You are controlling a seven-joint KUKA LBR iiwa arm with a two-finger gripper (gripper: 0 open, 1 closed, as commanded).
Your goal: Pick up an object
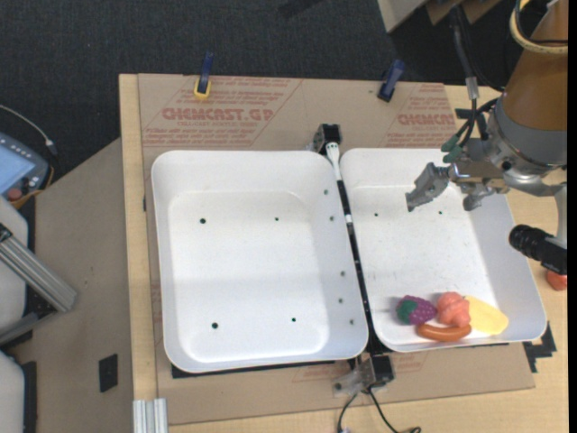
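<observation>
Now, you have two white bins side by side on the bench: the left bin and the right bin. Your arm reaches in from the right, and its gripper hangs over the far part of the right bin with its fingers spread and nothing between them. Well apart from it, the toys cluster touching in that bin's near right corner: a yellow piece, an orange sausage, a pink piece, and purple grapes.
</observation>
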